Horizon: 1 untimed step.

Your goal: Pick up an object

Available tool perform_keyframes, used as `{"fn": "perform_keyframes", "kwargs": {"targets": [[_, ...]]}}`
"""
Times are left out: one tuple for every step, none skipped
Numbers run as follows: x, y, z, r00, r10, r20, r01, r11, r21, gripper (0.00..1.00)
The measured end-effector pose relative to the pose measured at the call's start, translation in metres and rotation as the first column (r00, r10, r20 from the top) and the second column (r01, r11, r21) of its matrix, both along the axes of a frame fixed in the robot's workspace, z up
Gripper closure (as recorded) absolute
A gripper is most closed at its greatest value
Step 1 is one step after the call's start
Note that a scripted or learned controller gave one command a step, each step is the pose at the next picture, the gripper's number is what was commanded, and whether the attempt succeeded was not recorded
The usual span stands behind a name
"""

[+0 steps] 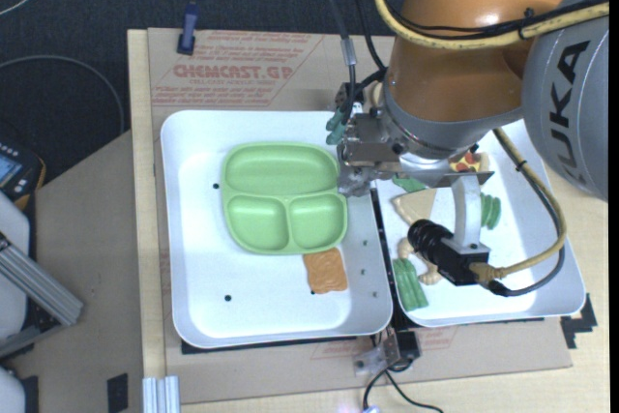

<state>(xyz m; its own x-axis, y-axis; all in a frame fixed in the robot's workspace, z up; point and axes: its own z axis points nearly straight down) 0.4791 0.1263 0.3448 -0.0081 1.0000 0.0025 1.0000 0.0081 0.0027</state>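
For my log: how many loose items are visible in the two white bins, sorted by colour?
Left bin:
Green: 1, divided plate
Orange-brown: 1, flat piece

Right bin, partly hidden by the arm:
Green: 2, a strip and a small piece
Tan: 1, a piece

Total visible: 5; more may lie under the arm.

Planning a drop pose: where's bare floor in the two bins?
Left bin: free strip left of the green divided plate, plus the front-left floor beside the orange toast piece. Right bin: crowded, with the arm overhead and small items packed beneath.
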Motion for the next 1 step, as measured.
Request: {"fn": "perform_keyframes", "kwargs": {"targets": [[0.0007, -0.0042, 0.0101, 1.0, -0.007, 0.001, 0.007, 1.0, -0.002, 1.0]]}}
